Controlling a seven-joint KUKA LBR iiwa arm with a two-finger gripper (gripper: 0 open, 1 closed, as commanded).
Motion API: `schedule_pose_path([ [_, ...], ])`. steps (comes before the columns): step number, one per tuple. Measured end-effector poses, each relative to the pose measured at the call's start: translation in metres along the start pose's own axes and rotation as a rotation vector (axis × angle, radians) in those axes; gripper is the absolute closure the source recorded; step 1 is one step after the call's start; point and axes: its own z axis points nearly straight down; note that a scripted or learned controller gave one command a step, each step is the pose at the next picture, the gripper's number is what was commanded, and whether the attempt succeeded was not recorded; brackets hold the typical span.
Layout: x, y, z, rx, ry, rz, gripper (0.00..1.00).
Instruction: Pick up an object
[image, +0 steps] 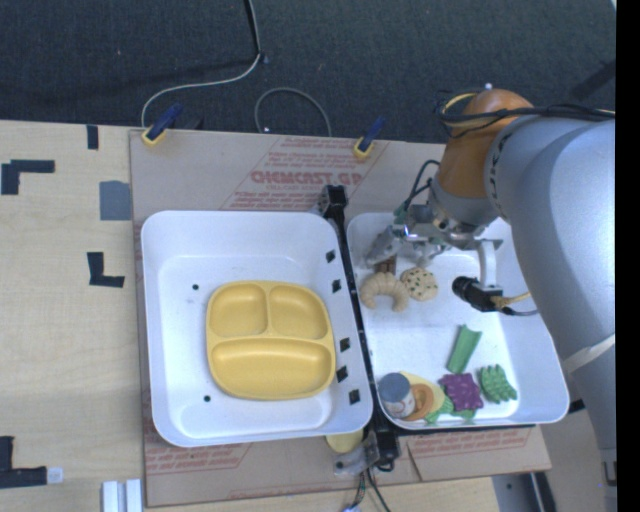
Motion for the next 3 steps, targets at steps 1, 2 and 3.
schedule_pose_path([
  [1,0.0153,0.0025,0.0002,-0.011,-0.006,0.004,0.00],
  [2,0.0120,0.0029,-0.0004,-0.012,-0.005,0.004,0.00],
  [3,0.0123,0.0029,-0.0005,-0.012,-0.005,0.005,0.00],
])
